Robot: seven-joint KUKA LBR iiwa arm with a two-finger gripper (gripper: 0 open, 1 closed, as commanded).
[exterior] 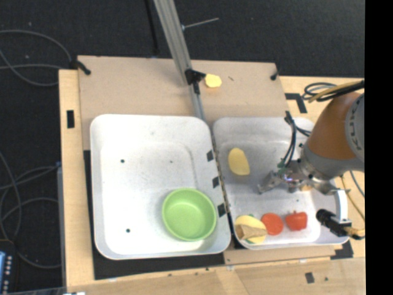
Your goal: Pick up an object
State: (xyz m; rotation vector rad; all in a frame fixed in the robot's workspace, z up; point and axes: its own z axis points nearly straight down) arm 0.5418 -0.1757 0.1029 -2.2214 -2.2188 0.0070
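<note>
My gripper [277,182] hangs over the middle of the right bin [258,134], reaching in from the right, with nothing visibly between its fingers. A yellow lemon-like piece [239,161] lies to its left in the same bin. Along the bin's front edge sit a yellow and tan piece [251,228], a red tomato [272,224] and a red pepper-like piece [296,220]. A green bowl [189,214] stands at the front right of the left bin [123,158].
A small yellow object [213,81] lies on the board behind the bins, beside a slanting metal post [175,35]. The bench edges and dark floor with cables surround the bins.
</note>
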